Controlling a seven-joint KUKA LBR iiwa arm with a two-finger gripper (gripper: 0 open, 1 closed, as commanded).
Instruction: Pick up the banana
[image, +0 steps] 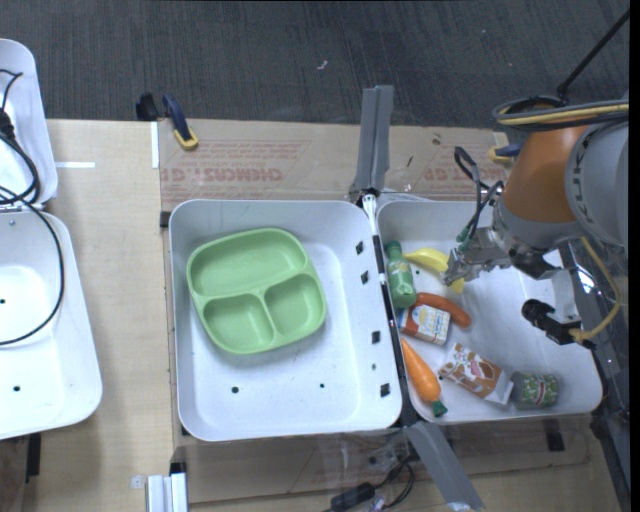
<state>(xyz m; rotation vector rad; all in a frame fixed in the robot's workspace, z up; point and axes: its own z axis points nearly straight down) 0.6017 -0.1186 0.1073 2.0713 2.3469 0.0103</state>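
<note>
Roughly, left to right across the counter (100, 160):

Left bin (200, 400): holds a green divided plate (257, 290), lying flat toward the bin's 10 o'clock corner; no part in the task.

Right bin (570, 395): the crowded one. A green bottle (400, 278) lies along its left wall, a small carton (428, 324) and an orange-red sausage-like piece (445, 308) sit near the middle, a carrot (422, 375) lies at 7 o'clock, a snack packet (470, 372) at 6 o'clock and a green can (536, 389) at 5 o'clock.

Banana (427, 260): yellow, short and curved, lying flat at about 10 o'clock in the right bin, just beside the bottle's upper end; its right end runs under the tool.

Tool (462, 268): low at the banana's right end, at 3 o'clock from the fruit; whether it is spread or pressed together cannot be told, nor whether it touches the peel.

Step in hand: judged as the final approach or the grasp itself; the banana rests on the bin floor, not yet lifted.

Next move calls for: a firm pinch across the narrow curved body, then a straight rise clear of the bottle.
</note>
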